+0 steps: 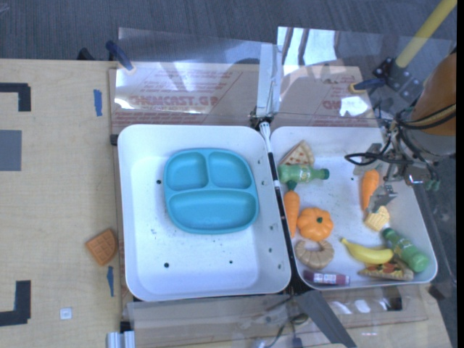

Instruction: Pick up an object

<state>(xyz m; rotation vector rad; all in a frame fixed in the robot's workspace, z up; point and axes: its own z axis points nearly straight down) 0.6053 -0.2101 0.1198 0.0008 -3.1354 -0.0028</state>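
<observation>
Working outward from the blue divided plate (pixel 211 191): I see a small waffle-like orange piece (pixel 102 246) on the bench (pixel 51 194), well left of it and outside the bins. The plate itself lies in the left bin (pixel 145 267). To its right, past the divider, the right bin (pixel 348 138) holds a sandwich wedge (pixel 298 154), a green bottle (pixel 301 173), a carrot (pixel 291 210), a pumpkin (pixel 316 223), a bagel-like ring (pixel 314 253) and a small tube (pixel 327 278). Farther right of the plate lie a banana (pixel 367 251), a pizza slice (pixel 388 271), a second green bottle (pixel 404 249), a corn piece (pixel 377 218) and another carrot (pixel 370 188). The gripper (pixel 391 183) hangs just beside that carrot; I cannot tell how it is set.
</observation>
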